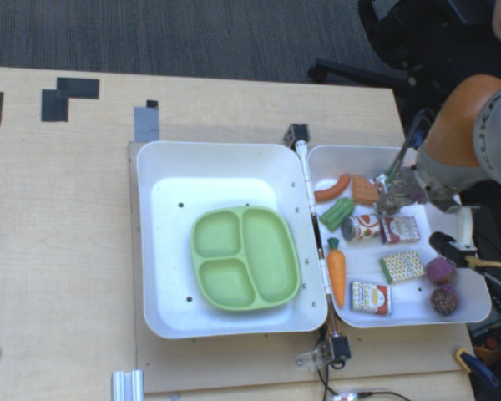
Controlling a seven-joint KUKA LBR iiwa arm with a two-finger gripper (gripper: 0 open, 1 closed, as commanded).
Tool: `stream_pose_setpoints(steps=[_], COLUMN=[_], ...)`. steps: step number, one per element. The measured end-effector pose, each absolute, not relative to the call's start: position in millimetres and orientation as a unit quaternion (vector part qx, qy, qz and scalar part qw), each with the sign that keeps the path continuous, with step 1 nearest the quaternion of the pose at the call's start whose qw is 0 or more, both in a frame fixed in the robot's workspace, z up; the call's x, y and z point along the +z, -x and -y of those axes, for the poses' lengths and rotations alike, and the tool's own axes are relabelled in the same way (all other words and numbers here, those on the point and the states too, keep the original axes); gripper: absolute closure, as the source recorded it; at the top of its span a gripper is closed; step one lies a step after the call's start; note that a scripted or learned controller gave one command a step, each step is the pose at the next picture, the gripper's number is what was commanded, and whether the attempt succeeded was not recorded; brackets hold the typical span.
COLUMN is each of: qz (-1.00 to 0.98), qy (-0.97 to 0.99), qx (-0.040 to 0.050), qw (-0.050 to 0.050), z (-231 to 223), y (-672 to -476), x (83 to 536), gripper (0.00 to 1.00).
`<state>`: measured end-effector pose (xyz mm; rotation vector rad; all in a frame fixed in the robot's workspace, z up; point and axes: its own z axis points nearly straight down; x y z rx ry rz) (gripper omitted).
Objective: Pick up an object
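The right bin [476,316] holds several toy foods: a sausage [331,187], a waffle-like orange piece [364,191], a green pickle [337,214], a small can [364,228], a red packet [401,230], a green cracker box [401,266], a carrot [336,276], a juice carton [370,297] and two purple fruits [441,270], [443,301]. My gripper [390,197] hangs low over the bin's upper middle, between the waffle piece and the red packet. Its fingertips are small and dark against the clutter.
The left bin [163,224] holds a green three-compartment plate [245,257]. A metal hinge strip [313,215] runs between the bins. Black tape marks [67,97] lie on the bench at upper left. A chair base [359,72] stands beyond the bench.
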<state>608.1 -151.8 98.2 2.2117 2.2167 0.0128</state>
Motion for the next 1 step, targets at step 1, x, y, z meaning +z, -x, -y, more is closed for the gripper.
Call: stream_pose_setpoints(steps=[1], qz=[-0.707], qy=[-0.707], qx=[-0.0114], qw=[-0.012], z=[210.6], y=[-660.7], x=[100.1], gripper=[1.0])
